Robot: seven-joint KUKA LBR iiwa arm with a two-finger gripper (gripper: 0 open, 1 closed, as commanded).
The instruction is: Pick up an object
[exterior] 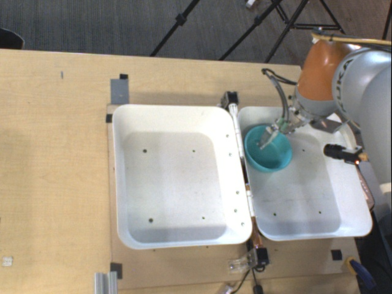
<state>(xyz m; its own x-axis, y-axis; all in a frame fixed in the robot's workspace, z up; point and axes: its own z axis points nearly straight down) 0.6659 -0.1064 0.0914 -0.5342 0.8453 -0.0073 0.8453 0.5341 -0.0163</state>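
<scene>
Teal round plastic bowl (268,148) sits in the right white bin (306,216); gripper (269,139) tip inside it. Finger spread unclear; centre one finger over the rim before you close.

No legible text, label, brand or number on any surface.

Bright, even overhead light here; the white bins (177,176) glare softly, shadows pool inside their near walls, focus slightly soft.
</scene>
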